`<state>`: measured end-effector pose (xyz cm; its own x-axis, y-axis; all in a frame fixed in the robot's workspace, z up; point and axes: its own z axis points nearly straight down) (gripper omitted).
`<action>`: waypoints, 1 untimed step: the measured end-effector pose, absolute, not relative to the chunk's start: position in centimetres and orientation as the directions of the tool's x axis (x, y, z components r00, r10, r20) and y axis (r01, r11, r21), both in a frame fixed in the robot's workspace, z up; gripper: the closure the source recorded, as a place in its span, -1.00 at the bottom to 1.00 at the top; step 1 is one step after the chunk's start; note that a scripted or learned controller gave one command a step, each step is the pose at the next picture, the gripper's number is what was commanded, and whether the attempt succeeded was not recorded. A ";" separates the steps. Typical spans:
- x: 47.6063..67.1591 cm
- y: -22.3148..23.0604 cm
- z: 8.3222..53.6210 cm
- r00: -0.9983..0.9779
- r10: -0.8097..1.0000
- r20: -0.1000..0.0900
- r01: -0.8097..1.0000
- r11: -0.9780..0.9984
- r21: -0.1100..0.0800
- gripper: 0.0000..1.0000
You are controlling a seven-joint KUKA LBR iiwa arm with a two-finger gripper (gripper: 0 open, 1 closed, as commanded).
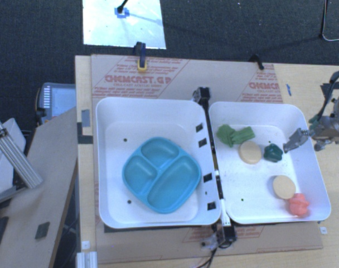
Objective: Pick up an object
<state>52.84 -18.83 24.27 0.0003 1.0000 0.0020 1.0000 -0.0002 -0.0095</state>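
Your claw [296, 139] is hanging over the right bin [309, 166], near its right wall. Just to the claw's left, a small knobbed piece [272, 152] is lying, touching a round disc [250, 152] further left. Beyond that disc, toward the far-left corner, a blocky piece [235, 134] is resting. Nearer you than the claw, a second disc [284, 186] is sitting, with a lumpy piece [298, 204] just beside it. Well to the claw's left, the left bin [111, 166] is holding a divided tray [161, 175], both bins sitting on the desk [85, 71].
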 end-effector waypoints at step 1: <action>53.1 -18.8 24.9 -0.003 1.000 -0.001 1.000 0.003 0.001 -1.00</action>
<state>53.09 -18.78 24.87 -0.0032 1.0000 -0.0006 1.0000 0.0032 0.0014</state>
